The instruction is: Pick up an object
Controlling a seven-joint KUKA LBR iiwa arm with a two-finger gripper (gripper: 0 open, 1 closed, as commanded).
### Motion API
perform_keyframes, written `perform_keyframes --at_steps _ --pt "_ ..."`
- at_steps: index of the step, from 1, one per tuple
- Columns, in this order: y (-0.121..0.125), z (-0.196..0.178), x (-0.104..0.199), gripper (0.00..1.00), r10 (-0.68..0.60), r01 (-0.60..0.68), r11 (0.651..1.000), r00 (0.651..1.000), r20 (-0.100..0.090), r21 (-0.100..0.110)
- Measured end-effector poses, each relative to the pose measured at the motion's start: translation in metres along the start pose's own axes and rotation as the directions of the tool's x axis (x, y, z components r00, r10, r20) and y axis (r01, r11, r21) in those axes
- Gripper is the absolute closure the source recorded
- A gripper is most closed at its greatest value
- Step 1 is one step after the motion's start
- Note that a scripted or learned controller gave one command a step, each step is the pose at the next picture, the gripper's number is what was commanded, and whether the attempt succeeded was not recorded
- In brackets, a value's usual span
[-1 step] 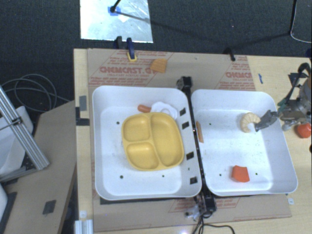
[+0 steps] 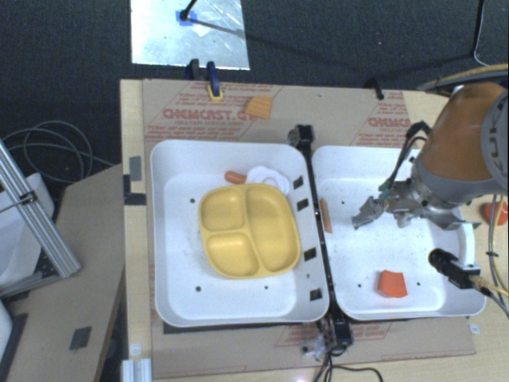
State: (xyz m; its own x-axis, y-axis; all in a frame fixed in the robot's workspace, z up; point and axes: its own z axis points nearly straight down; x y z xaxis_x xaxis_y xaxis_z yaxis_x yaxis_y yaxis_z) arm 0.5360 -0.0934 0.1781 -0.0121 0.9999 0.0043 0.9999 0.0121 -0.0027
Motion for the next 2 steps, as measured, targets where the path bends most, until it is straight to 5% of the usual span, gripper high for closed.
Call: perform_keyframes --at_steps 1,2 --pt "-0.02 -0.143 -0.035 0.0 0.013 -0.013 1.0 1.0 0.01 -0.021" --pt "-0.052 0.077 -0.05 0.0 0.014 -0.014 1.0 1.0 0.001 0.009"
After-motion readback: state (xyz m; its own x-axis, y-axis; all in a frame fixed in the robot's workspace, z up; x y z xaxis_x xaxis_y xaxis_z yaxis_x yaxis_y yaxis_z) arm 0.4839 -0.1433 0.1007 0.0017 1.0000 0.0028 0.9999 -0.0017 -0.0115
